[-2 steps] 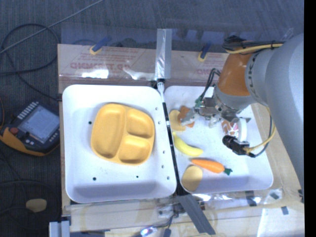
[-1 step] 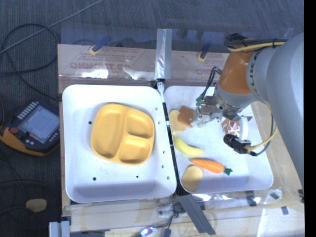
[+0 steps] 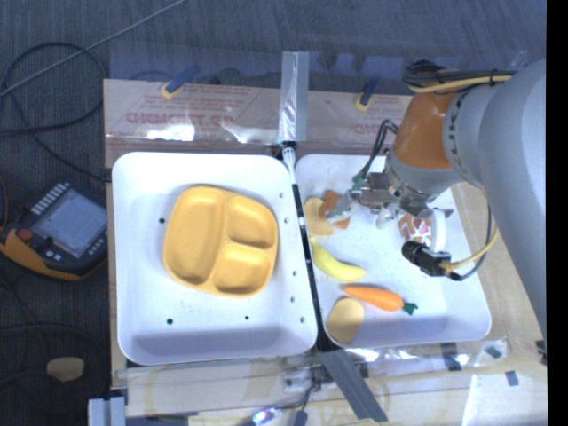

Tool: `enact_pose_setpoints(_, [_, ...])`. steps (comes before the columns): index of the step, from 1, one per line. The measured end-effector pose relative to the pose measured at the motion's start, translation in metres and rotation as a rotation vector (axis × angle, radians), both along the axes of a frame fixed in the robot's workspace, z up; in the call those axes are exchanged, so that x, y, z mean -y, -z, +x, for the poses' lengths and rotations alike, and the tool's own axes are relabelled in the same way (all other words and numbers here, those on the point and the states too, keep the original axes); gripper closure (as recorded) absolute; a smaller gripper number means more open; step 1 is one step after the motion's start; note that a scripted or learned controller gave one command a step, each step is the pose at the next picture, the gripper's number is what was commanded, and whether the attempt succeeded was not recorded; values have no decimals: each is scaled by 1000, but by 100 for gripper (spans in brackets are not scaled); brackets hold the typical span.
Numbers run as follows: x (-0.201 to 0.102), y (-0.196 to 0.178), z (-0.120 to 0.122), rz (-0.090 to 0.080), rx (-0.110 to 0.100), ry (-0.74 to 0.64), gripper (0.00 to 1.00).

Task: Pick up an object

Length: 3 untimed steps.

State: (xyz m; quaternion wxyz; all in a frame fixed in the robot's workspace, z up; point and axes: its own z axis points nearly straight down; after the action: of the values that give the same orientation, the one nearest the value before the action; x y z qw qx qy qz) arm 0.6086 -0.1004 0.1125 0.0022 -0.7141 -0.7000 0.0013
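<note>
The banana (image 3: 334, 262) lies near the middle of the right bin (image 3: 470, 313), lower right of the frame, flat and tilted, with a carrot (image 3: 380, 299) just below it and a round yellow cup or bowl (image 3: 346, 319) at the bin's lower left corner. Any of these could serve as the object to pick, and they sit apart enough that each offers a free side. Higher up, against the divider, a pale yellow piece (image 3: 316, 215) touches a small orange-brown thing (image 3: 335, 204); that pair is crowded and would be harder to take cleanly. The gripper (image 3: 383, 204) hangs over the upper middle of the right bin, close to that crowded pair, with a red-and-white object (image 3: 417, 229) just to its right. I cannot tell how its tips stand or whether anything is caught, since the wrist hides them. The left bin (image 3: 133, 327) holds a yellow divided tray (image 3: 222, 240), which is too broad and flat for a pinch, so the arm works the right bin.
</note>
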Motion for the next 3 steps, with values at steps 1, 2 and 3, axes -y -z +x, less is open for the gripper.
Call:
enact_pose_setpoints(1, [10,20,-26,-2,3,-10,0])
enact_pose_setpoints(2, [16,22,-106,-4,17,-30,0])
enact_pose_setpoints(3, [19,23,-21,-4,17,-257,0])
